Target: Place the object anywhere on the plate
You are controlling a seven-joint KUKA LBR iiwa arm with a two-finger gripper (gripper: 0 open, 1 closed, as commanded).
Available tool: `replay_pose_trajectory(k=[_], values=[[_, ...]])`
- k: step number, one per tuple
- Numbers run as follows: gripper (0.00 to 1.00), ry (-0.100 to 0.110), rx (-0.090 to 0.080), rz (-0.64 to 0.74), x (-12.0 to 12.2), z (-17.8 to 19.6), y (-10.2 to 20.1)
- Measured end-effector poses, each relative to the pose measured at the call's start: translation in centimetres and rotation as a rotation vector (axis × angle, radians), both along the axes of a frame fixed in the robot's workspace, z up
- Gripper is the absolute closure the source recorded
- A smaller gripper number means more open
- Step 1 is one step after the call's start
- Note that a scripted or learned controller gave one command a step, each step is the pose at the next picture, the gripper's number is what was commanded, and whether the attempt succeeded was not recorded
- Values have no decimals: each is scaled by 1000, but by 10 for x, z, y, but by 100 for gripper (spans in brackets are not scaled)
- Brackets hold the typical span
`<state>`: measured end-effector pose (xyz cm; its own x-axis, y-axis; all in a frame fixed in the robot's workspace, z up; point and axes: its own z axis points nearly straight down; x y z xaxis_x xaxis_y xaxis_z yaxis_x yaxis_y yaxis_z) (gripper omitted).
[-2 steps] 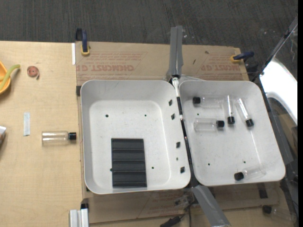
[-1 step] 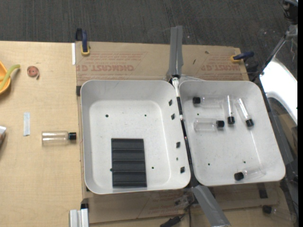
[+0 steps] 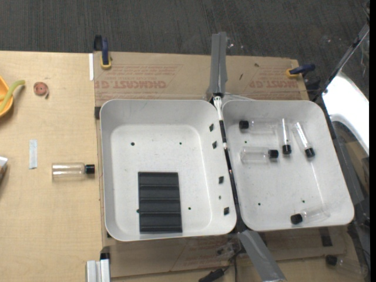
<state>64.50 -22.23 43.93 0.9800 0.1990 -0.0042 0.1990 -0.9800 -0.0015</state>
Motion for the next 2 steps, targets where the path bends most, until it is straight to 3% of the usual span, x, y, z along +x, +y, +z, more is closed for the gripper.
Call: replay_pose_trajectory(k=[1,2], values=[[0,0,-1,4,9,0,1],[0,1,0,0,3,1,0]])
